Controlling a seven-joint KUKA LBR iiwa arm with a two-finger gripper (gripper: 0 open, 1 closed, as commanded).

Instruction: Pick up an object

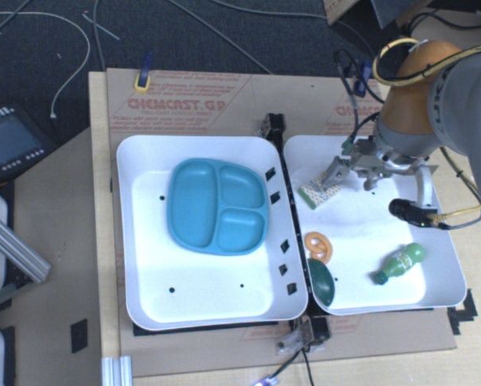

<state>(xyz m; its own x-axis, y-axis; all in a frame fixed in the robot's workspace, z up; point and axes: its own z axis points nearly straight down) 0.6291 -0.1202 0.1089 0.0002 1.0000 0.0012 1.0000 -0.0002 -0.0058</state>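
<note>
Camera view, from above and at a slant: two shallow white bins sit side by side on the bench, and my arm [433, 95] comes in from the right over the far part of the right bin [441, 248]. My gripper [335, 173] hangs low over that bin's far-left area, its tip just above a small flat packet [314, 193], whitish with green print, which lies on the bin floor near the wall shared with the other bin. From this angle I cannot tell whether the gripper is parted or closed, nor whether it touches the packet; nothing shows as lifted in it.

Other things lie in the same bin. An orange pretzel-shaped piece [318, 246] rests against the left wall, nearer the front than the packet. Just beside it, in the front-left corner, lies a dark green oval piece [322, 282]. A small green bottle [399, 264] lies on its side toward the front-right corner, well apart from the packet. A black part [409, 211] with a yellow cable hangs off my wrist above the bin's middle right.

The left bin [144, 256] holds a blue divided plate [218, 207], set toward its far half.
</note>
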